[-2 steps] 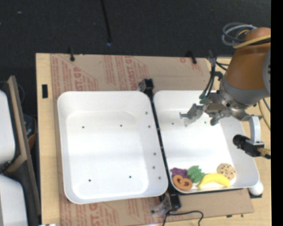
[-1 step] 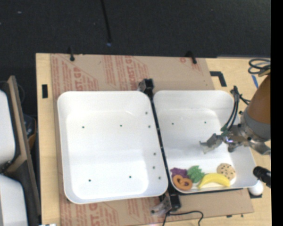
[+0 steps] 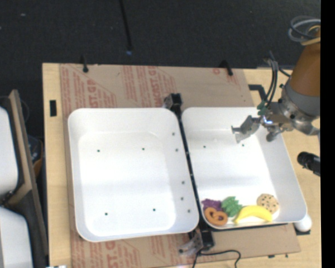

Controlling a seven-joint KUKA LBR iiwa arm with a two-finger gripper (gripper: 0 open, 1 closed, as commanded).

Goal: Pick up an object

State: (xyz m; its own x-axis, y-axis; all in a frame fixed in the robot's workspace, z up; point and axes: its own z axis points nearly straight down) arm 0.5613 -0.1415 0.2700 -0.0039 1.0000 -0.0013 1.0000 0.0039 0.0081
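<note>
Toys sit bunched in the near right corner of the right bin, while my pincer hangs over that bin's far side, so everything I could pick lies toward the near edge from where I am, well apart from me and slightly to the right. Whether my pincer is parted or closed I cannot tell at this size; nothing shows between its tips. The cluster runs in a short row along the near wall: a purple grape bunch with an orange pretzel-like piece just beside it on the left, a green leafy piece in the middle, a yellow banana lying with its long axis roughly left to right, and a round cookie farthest right. They crowd one another, touching or nearly so, and sit hard against the bin wall, which I judge will make a clean grasp awkward. The cookie looks the freest target. The left bin on the counter holds no toy I can make out.
</note>
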